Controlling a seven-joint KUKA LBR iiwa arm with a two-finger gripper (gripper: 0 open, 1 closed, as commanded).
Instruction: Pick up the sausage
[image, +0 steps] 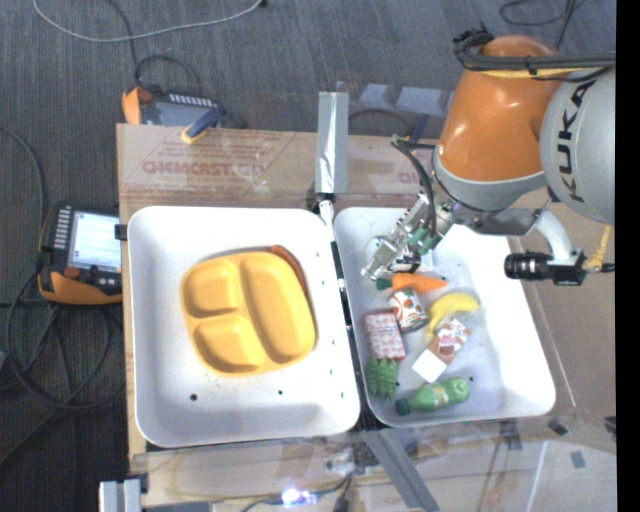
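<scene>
Gripper (385, 262), finger spacing indiscernible, above crowded right bin (520, 390); you risk seizing the carrot (420, 283) beside it, since no sausage is identifiable

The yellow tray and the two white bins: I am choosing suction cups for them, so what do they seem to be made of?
The yellow tray looks like moulded plastic with a smooth, slightly matte finish: even colour, rounded compartment edges, soft highlights. The left bin and right bin look like thin formed white plastic, smooth with a mild sheen and rounded corners, though painted metal cannot be ruled out.
</scene>
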